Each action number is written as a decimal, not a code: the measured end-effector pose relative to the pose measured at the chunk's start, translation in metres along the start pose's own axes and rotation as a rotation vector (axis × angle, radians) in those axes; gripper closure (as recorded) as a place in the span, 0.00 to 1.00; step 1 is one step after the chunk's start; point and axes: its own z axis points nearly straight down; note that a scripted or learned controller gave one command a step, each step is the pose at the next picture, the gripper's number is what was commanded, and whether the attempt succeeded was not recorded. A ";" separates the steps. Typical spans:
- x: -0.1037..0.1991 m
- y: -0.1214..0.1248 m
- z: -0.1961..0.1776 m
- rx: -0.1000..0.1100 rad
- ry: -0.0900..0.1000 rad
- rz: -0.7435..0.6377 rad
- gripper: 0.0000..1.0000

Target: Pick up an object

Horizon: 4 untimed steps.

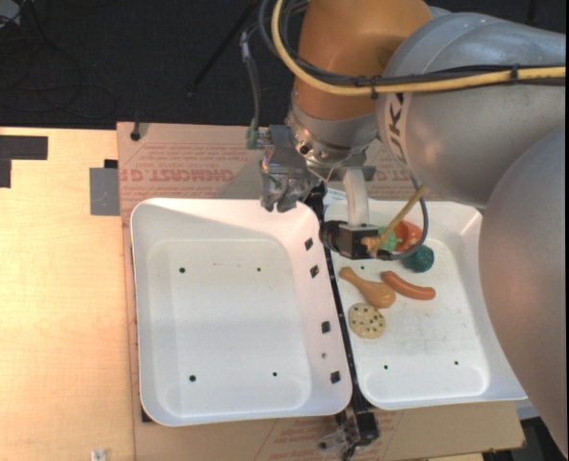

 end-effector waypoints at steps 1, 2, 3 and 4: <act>-0.037 -0.043 0.041 0.005 -0.003 0.008 1.00; -0.102 -0.052 0.000 -0.007 -0.003 0.011 1.00; -0.082 -0.109 -0.053 -0.008 0.001 0.002 1.00; -0.050 -0.107 -0.207 -0.019 0.002 0.001 1.00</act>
